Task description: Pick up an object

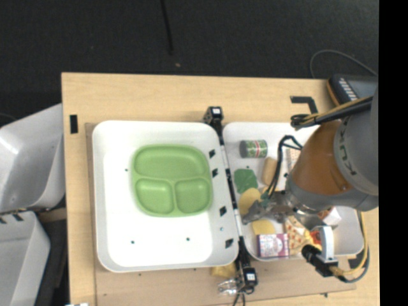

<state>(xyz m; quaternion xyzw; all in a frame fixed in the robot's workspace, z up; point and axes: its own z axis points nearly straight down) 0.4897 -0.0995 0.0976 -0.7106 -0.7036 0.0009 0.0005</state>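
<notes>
Camera view puts the arm (pixel 331 164) low over the right bin (pixel 299 131), its pincer (pixel 256 206) down among the jumble near that bin's left wall — so the step in hand looks like the reach-and-grasp, not yet the lift. I cannot tell how the pincer stands; it is a small grey blur against the clutter, and nothing can be seen gripped in it.

The likeliest target is whatever lies right under the pincer: a green leafy piece (pixel 245 180) just above it and a pale yellow piece (pixel 261 227) just below, both close to the bin's left wall. Which of the two it is on, if either, I cannot say. Other candidates sit near: a small can (pixel 254 148) with a green-and-red label, lying on its side toward the bin's top edge; a tan stick-like piece (pixel 270 169) beside the arm; a pink-and-white carton (pixel 273 245) at the bin's bottom edge, next to a flat speckled item (pixel 295 233).

The next move, as I judge it, calls for a firm close on one item and a straight lift clear of its neighbours — crowded as they are, a second piece could get dragged along or the grasp could slip.

The left bin (pixel 115 234) carries a green divided plate (pixel 172 179), well apart from the work.
</notes>
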